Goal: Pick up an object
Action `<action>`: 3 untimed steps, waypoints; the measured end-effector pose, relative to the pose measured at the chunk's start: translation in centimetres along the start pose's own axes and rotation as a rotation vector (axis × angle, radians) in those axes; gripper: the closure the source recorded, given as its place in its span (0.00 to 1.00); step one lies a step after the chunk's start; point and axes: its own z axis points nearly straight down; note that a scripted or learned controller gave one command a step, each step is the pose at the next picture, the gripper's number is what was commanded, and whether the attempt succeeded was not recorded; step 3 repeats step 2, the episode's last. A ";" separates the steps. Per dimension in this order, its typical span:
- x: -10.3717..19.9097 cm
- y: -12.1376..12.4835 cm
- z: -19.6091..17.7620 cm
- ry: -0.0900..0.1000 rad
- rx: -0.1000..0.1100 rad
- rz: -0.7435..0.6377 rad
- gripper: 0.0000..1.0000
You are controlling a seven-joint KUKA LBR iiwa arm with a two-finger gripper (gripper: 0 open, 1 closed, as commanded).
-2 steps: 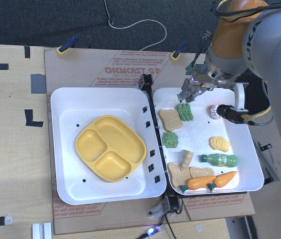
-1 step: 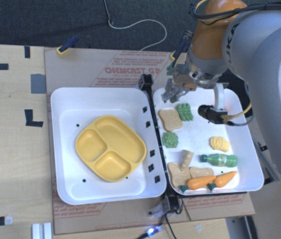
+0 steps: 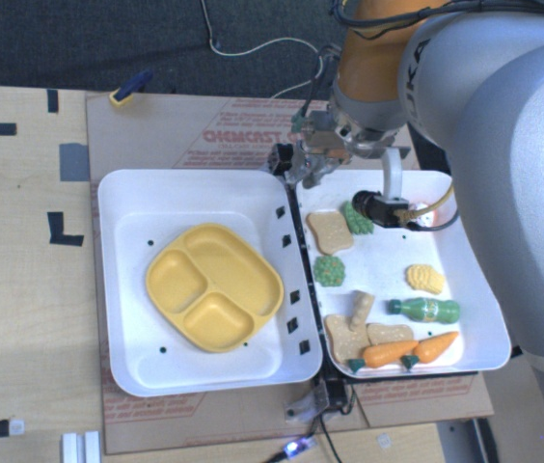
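My gripper (image 3: 303,165) hangs over the far end of the wall between the two white bins, just above the back left corner of the right bin (image 3: 479,302). Nothing shows between its fingers. Closest to it lies a tan toast slice (image 3: 330,231), with a green leafy piece (image 3: 357,218) beside it. Further forward are a green broccoli floret (image 3: 329,271), a yellow corn piece (image 3: 425,278), a green bottle (image 3: 427,309), an orange carrot (image 3: 407,351) and tan bread pieces (image 3: 361,309).
A yellow divided plate (image 3: 214,285) lies in the left bin (image 3: 122,258). The arm's large grey body covers the right bin's far right side. Cardboard sits under both bins, and a blue and yellow item (image 3: 130,87) lies behind them.
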 end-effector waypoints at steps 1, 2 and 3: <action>1.9 -0.3 -0.4 -0.001 0.001 0.003 1.00; 1.8 -0.2 -0.3 -0.002 0.001 0.004 1.00; 1.8 -0.2 -0.3 -0.002 0.001 0.004 1.00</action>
